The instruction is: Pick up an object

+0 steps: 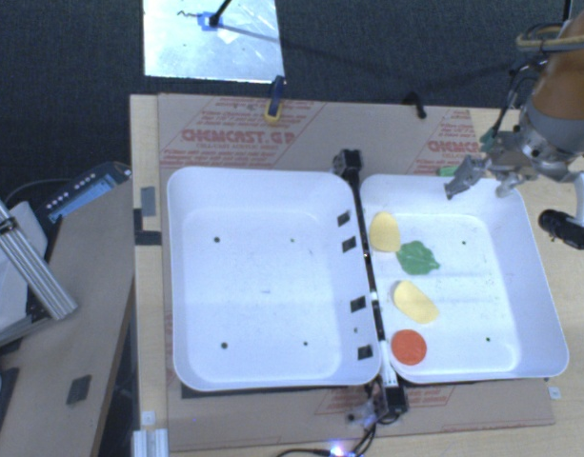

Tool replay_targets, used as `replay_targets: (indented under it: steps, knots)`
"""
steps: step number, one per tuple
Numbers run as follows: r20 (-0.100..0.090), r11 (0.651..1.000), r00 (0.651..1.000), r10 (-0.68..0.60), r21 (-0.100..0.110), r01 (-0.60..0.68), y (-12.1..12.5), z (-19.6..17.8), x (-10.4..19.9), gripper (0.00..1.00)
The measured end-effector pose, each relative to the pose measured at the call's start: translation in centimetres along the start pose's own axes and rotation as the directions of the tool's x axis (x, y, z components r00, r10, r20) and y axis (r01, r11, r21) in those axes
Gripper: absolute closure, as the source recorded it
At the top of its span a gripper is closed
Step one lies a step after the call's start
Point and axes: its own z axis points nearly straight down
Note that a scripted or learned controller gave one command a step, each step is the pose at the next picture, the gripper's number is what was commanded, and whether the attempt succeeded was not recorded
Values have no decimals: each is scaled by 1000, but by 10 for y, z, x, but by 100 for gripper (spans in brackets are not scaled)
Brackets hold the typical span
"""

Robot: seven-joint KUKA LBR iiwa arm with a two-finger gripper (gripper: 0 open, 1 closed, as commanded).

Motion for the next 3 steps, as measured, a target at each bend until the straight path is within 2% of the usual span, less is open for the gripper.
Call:
replay_targets:
  steps: [1, 2, 3]
  knots:
    - [-3, 1000, 1000, -8, 3, 8, 33, 71, 72, 0]
    - [-3, 1000, 1000, -8, -3, 8, 33, 42, 140, 0]
    - [-3, 1000, 1000, -9, -1, 9, 32, 43, 224, 0]
